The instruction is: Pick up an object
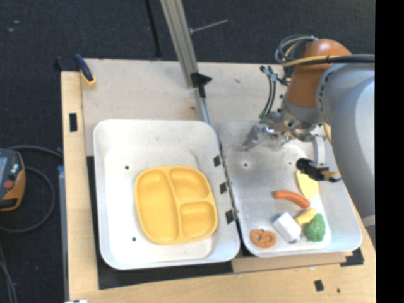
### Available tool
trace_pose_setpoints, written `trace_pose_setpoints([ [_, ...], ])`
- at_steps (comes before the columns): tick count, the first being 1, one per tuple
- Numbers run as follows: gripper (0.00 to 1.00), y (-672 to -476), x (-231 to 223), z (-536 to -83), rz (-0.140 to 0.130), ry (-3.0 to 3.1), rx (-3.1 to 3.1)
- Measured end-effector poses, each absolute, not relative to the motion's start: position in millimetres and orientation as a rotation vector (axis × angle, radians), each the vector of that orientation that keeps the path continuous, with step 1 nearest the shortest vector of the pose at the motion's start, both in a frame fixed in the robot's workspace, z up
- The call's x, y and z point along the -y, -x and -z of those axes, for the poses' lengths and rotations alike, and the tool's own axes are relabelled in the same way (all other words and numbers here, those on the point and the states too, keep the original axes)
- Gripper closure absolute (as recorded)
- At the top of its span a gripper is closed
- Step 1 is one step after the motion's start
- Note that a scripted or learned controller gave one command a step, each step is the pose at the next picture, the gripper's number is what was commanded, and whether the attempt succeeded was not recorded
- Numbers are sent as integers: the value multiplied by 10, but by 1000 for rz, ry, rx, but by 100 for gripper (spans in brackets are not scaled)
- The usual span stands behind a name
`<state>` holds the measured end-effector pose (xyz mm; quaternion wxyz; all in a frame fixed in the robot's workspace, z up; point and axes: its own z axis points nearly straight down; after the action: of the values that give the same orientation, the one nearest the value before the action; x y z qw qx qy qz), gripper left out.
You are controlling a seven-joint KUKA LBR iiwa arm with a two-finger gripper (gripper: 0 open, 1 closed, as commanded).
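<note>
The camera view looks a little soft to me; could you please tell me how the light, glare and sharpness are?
Camera view: even overhead light; the two white bins are bright, nearly washed out, with little shadow; the yellow tray reads clearly; the small food pieces are soft-edged; the gripper is blurred against the right bin, too fuzzy to judge.

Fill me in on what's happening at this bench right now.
A grey robot arm reaches in from the right over the right-hand bin, its gripper near that bin's far edge. Its job is to pick up an object, and nothing shows between its fingers. The candidates lie in the bin's near right corner: an orange sausage, a pretzel, a white block and a green broccoli piece. The left bin holds a yellow divided tray.
</note>
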<state>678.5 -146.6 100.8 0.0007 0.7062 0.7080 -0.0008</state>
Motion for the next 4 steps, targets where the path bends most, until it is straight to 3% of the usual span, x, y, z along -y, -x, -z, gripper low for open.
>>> trace_pose_setpoints([
  [1, 100, -6798, 1476, -1141, 0, -2213, -2221],
  [3, 100, -6787, 1566, -2313, -7, -2214, -2218],
  [4, 100, -6533, 1129, -2265, 0, -2216, -2226],
])
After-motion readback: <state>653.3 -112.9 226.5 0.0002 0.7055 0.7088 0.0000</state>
